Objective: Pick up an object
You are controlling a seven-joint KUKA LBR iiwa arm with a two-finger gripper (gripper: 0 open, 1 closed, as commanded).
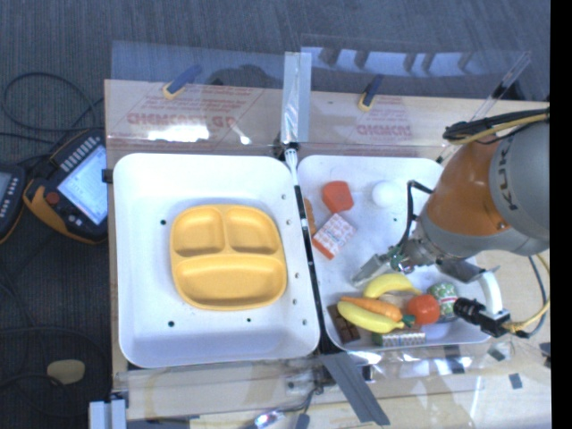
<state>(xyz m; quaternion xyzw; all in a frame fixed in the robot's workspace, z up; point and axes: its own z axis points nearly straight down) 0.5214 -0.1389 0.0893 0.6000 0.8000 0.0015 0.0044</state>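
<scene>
Surface: wooden bench, grey carpet | left white bin: yellow divided plastic tray | my claw: open narrowly, holding nothing, just above a yellow toy banana.

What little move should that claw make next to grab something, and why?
Probably ease straight down a touch. The gripper sits low in the right bin, just above the upper banana, with nothing seen between its fingers, so the fruit looks like the nearest thing to close on.
</scene>
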